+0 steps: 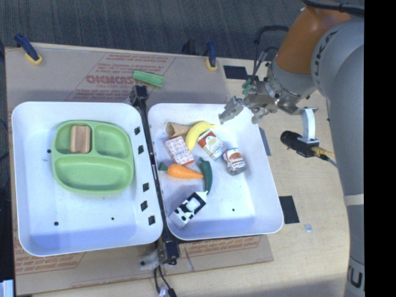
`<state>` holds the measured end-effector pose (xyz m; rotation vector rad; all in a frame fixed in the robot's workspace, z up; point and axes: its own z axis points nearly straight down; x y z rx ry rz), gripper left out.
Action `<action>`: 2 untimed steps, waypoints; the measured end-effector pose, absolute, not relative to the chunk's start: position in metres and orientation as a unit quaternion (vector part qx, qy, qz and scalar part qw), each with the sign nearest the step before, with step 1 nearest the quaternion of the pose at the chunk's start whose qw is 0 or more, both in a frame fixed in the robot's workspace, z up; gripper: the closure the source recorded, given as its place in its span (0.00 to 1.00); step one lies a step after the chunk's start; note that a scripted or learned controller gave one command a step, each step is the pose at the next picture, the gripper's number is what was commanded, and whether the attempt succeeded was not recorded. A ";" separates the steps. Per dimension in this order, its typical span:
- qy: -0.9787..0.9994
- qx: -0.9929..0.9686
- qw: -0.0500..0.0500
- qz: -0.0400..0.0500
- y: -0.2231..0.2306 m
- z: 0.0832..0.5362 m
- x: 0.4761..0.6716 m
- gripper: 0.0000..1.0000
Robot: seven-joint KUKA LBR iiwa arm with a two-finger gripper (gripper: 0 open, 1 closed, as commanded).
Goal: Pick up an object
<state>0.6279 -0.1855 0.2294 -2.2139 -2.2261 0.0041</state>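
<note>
Grey arm (343,60), orange wrist band (297,39), black cables, metal pincer (238,110).

- Green divided tray (93,169) in left bin (31,228), a brown bread-like piece (79,138) in its upper-left compartment
- Blue clamps (28,49) on cardboard (111,73)

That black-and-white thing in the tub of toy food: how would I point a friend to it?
Start at the right bin, the one crowded with play food. Look at its near end, below the carrot and the dark green pepper. The little carton lies there alone at a slant, the only piece with black patches on white like a cow.
</note>
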 end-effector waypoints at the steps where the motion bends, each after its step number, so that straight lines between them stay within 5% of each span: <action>1: -0.710 -0.705 -0.002 -0.001 -0.136 0.343 0.547 0.00; 2: -0.709 -0.705 0.001 0.002 -0.195 0.246 0.513 0.00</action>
